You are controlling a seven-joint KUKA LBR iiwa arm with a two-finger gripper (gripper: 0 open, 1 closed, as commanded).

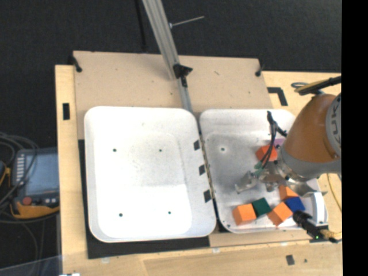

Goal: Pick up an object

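Desk [66, 154]: from my remote station I see the pale wooden surface filling the middle of the frame, with a brown board laid over its upper part.
Left bin [103, 154]: a shallow white tray, centre-left of the frame, with a few dark dots on its floor.
Right bin [224, 131]: a white tray just beside the left one, centre-right, carrying all the blocks.
Arm [313, 137]: the orange band and grey wrist reach in from the right edge, hanging over the right bin's right half.
Claw [248, 181]: grey metal, low over the bin floor at centre-right; I cannot tell how far it is spread, and I see nothing between its tips.
Orange blocks: one [244, 213] near the bin's lower edge, another [281, 213] to its right, a third [265, 153] partly hidden by the arm's cabling.
Green block [262, 206]: between the two lower orange blocks, touching the left one.
Blue block [294, 204]: lower right, just beside the second orange block.
Pendant [35, 180]: a handheld screen unit at the left edge, off the desk.
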